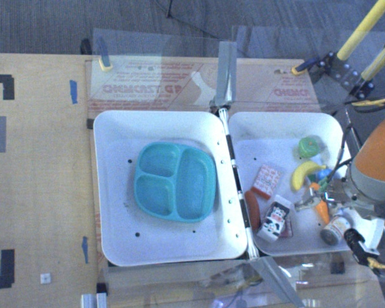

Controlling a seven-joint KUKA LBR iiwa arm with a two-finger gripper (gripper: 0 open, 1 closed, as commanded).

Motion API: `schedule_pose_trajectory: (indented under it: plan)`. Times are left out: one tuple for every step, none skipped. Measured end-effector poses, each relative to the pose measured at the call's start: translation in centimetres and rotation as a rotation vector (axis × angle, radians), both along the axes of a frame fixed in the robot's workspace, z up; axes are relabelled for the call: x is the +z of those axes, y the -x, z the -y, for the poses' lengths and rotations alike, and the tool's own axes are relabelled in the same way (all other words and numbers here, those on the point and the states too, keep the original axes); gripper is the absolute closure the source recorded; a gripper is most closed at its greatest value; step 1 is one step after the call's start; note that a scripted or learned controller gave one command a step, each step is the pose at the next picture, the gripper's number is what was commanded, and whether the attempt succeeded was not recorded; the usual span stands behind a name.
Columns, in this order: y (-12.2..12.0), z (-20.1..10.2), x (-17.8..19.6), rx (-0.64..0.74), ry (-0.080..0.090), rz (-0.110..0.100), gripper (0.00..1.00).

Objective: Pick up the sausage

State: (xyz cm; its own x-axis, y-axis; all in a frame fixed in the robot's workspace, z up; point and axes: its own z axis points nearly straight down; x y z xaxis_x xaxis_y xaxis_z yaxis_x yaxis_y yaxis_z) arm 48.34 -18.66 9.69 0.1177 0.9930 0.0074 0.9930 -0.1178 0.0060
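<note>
The sausage (pixel 252 209), a short reddish-brown link, lies along the left wall of the right bin (pixel 244 128), near its front. It touches a small cow-patterned carton (pixel 276 220) on its right. My gripper (pixel 319 196) hangs over the right side of the same bin, among a banana and an orange piece, roughly a hand's width right of the sausage. Nothing of the sausage is near it. The arm's orange band (pixel 380 151) sits at the right edge.
The left bin (pixel 109 191) holds a teal divided plate (pixel 176 181). In the right bin lie a pink box (pixel 266 179), a banana (pixel 304 174), a green item (pixel 310 147), an orange piece (pixel 323 212) and a small jar (pixel 334 230).
</note>
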Motion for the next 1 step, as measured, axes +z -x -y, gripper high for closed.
schedule_pose_trajectory:
  plan:
    - [-1.91, -6.02, 3.74, 0.015, 0.007, -0.006, 0.0]
